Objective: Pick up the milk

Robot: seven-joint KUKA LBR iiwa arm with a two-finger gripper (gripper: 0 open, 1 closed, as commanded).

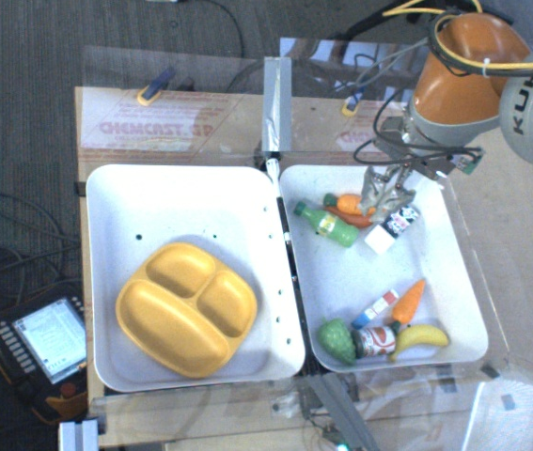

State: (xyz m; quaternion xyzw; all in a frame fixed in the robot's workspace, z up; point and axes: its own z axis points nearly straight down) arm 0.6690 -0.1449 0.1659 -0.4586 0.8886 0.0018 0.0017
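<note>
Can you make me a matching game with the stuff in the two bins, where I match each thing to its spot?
Things:
1. yellow tray
2. milk
3. banana
4. green bottle

Places:
A. near corner of the right bin
B. below the gripper
C. left bin
D. far end of the right bin, by the divider

Pairs: 1-C, 2-B, 3-A, 4-D

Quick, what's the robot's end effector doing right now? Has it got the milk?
End effector: above the right bin, close beside the milk; open or shut cannot be told, and no hold on the milk shows.
</note>
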